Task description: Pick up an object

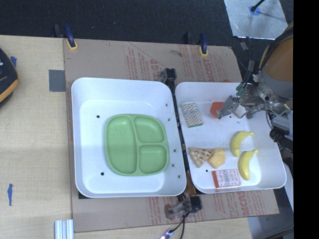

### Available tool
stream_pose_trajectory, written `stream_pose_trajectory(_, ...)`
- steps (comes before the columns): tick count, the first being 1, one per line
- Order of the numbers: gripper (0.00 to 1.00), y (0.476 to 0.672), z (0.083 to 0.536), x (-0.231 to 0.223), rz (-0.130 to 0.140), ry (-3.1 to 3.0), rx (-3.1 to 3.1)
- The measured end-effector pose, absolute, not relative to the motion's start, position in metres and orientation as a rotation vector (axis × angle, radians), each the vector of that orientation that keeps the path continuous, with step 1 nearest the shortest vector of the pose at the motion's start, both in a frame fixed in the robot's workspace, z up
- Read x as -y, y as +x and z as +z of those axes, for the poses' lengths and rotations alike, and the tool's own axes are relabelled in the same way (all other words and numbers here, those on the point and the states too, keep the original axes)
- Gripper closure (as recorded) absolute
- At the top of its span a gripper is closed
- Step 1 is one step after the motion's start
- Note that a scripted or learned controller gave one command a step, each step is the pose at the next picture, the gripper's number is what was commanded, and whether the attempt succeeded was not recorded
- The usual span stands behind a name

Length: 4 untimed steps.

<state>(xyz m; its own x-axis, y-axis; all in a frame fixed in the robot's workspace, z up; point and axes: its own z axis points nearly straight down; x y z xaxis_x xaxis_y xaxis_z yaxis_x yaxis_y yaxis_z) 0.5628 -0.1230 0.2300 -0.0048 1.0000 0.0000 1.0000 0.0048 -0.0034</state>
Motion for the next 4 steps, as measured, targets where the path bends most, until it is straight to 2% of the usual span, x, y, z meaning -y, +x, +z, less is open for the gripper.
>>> stream_pose_trajectory(1, 0.0, 0.552, 0.132, 0.174, 0.007, -2.215, 2.224)
stream_pose_trajectory(2, 0.0, 0.53, 0.091, 0.212, 0.005, -2.215, 2.225)
stream_pose_trajectory(3, 1.0, 0.53, 0.102, 0.213, 0.007, -2.21, 2.23)
stream_pose_trajectory(4, 1.0, 0.57, 0.092, 0.146, 0.003, -2.213, 2.229)
